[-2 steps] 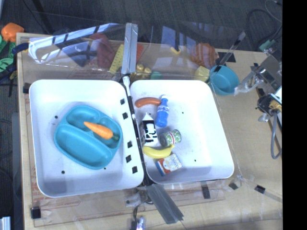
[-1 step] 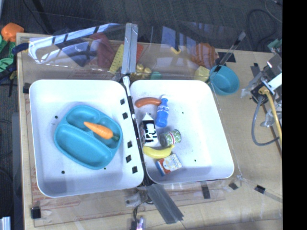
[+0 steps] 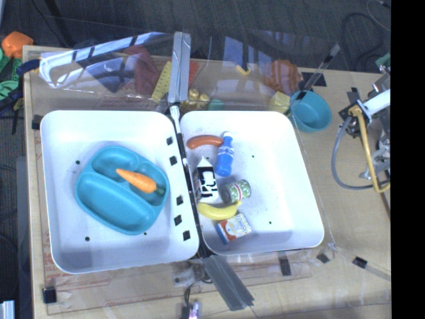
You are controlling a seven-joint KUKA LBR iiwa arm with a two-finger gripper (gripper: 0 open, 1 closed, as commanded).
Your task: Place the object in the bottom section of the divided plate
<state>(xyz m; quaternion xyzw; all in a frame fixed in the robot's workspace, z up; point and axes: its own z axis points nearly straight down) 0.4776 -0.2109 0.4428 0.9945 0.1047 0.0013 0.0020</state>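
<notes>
The orange carrot (image 3: 137, 180) lies slantwise in the upper part of the blue divided plate (image 3: 109, 211), its thick end toward the plate's right rim, apparently resting over the ridge between the upper sections. The plate sits in the left bin (image 3: 66, 244), the one farther from the side where the arm reaches in. How far the gripper is open, and whether it has hold of anything, cannot be told. The right bin (image 3: 285, 178), on the arm's side, holds a hot dog (image 3: 204, 141), a blue bottle (image 3: 225, 155), a black-and-white box (image 3: 206, 181), a can (image 3: 236, 191), a banana (image 3: 218, 211) and a red-and-white packet (image 3: 234, 228), all crowded against its left wall. A blue cup (image 3: 311, 111) stands on the bench just beyond that bin's far right corner.
</notes>
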